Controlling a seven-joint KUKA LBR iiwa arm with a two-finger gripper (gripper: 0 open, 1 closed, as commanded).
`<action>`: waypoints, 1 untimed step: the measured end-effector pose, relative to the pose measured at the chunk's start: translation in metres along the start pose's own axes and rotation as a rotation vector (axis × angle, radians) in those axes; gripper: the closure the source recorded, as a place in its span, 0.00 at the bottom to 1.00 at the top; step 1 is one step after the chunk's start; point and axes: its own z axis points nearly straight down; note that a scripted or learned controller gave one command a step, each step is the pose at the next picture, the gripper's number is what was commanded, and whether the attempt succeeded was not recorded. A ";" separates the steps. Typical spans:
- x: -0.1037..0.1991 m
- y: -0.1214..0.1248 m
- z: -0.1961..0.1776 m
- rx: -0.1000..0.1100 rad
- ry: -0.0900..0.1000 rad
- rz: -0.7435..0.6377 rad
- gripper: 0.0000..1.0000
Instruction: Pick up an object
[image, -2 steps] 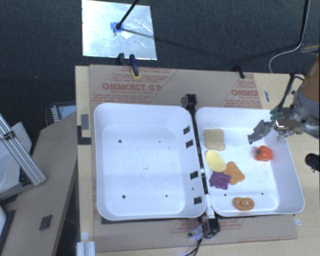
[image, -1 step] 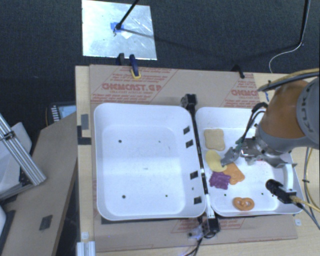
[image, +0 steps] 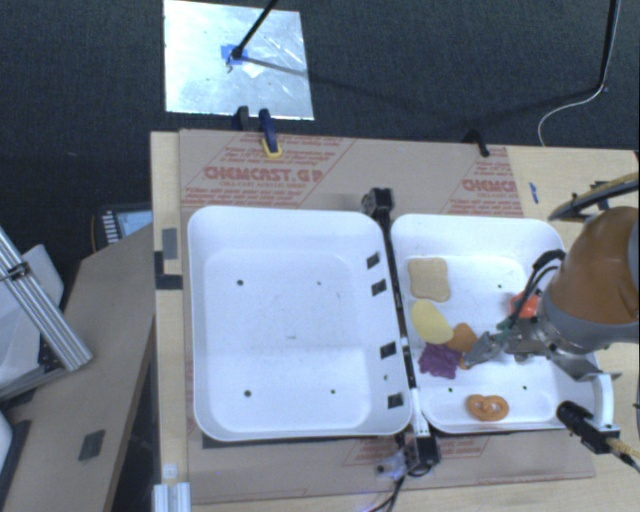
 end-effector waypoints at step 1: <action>-0.012 0.088 -0.095 -0.018 -0.006 -0.007 0.00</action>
